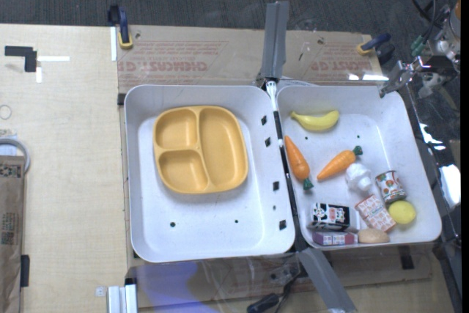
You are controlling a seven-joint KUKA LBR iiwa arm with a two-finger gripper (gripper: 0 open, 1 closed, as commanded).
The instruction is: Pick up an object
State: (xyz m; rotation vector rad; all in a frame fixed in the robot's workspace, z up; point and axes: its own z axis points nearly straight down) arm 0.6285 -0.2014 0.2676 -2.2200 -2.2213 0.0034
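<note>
The right bin holds a yellow banana, two orange carrots, a small white lumpy item, a small can, a yellow lemon, a red and white carton, a cow-print box, a purple bar and a tan piece. My gripper hangs at the bin's far right corner, above the rim and well apart from every object. Nothing shows in it.
The left bin holds a yellow divided plate. A grey divider post rises between the bins at the back. Blue and yellow clamps sit on the cardboard behind. A brown paper bag lies at the far left.
</note>
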